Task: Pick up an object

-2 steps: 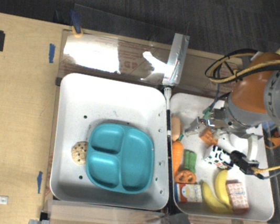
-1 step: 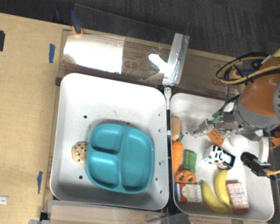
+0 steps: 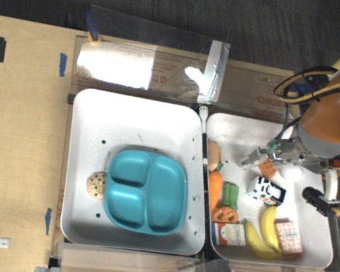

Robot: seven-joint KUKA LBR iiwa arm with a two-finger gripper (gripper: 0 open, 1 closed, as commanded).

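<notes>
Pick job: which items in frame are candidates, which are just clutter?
Candidates, right white bin:
- yellow banana
- orange carrot
- black-and-white cow-patterned item
- small pinkish box
- green item
- gripper above them

Lying about, left white bin:
- teal divided plastic plate
- round tan cookie

Gripper point(image 3: 263, 157) above right bin point(image 3: 324, 258) of toy food; teal tray point(image 3: 146, 189) in the left bin point(image 3: 134, 120).

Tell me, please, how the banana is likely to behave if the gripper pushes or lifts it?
The banana looks smooth and curved, so it may slip or swivel between fingers. It lies against the box and carton, so a push would probably shift them too.
</notes>
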